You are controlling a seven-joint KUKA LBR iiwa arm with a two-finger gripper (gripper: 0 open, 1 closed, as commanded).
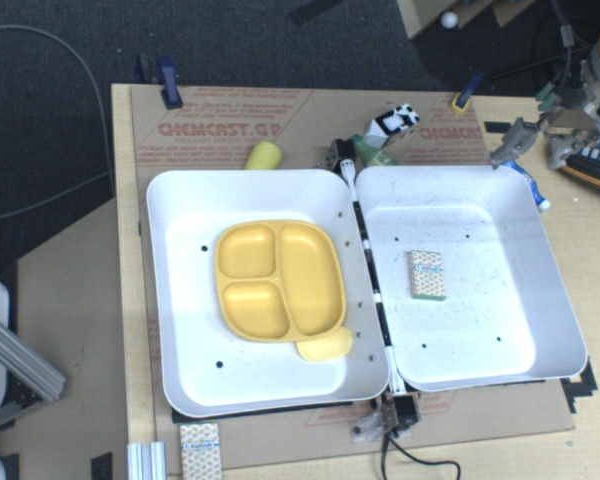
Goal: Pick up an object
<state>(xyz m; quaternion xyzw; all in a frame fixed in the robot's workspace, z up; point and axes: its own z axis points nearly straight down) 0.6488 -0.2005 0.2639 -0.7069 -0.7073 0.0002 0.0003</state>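
Note:
In the right bin [540, 318] a small speckled packet [427, 274] lies flat near the middle. The left bin [180, 348] holds a yellow divided plate [280, 278], and a pale yellow flat piece [326, 345] pokes out from under its near right edge. My gripper [504, 152] hangs at the far right corner of the right bin, above the rim and well away from the packet. A short blue item [530, 186] lies on the rim just below it.
On the bench behind the bins lie a yellow cylinder [264, 155] and a black-and-white toy [394, 124]. Blue clamps [167, 81] grip the board's far edge. Another speckled packet [200, 450] sits in front of the left bin.

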